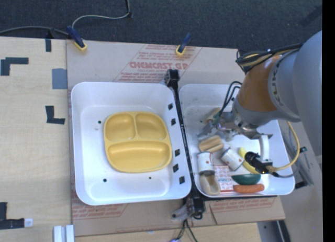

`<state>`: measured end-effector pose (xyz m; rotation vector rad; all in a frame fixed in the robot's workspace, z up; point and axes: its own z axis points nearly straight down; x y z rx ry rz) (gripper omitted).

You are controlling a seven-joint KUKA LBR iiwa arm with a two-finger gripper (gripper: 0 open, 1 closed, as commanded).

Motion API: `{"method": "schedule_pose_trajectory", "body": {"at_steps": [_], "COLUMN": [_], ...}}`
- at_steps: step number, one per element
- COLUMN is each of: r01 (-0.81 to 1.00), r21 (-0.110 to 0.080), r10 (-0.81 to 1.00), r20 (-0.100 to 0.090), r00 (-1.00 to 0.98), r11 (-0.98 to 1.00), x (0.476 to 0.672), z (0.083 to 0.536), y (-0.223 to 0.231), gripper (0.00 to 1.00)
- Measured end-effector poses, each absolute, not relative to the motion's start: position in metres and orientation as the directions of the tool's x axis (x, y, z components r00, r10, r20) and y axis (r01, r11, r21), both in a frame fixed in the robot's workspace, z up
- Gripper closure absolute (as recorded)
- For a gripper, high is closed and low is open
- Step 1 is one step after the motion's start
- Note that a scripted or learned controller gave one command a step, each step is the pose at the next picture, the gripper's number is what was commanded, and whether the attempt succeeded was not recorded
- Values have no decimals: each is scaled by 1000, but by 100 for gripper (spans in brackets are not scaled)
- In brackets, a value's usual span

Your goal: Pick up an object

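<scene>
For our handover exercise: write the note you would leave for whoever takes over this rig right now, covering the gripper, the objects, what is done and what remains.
Gripper: low in the right bin, near its upper left area among the objects; whether it is open or shut cannot be seen.
Objects: the right bin holds a tan bread-like piece, a small white can, a white cylinder, a green bowl and a red-orange sausage shape. The left bin holds a yellow divided plate.
Done: arm reached into the right bin.
Left: no object is visibly held; the pick remains.

A yellow divided plate (138,141) lies in the left white bin (84,131), on clamped cardboard (152,63).
</scene>
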<state>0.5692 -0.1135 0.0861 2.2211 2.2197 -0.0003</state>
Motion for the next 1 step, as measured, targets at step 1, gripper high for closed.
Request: {"method": "schedule_pose_trajectory", "body": {"at_steps": [1], "r01": [1000], "r21": [4], "r10": [1000], "r20": [-3], "r00": [1], "r11": [-1], "x": [570], "z": [96], "y": [-114], "gripper": [100]}}
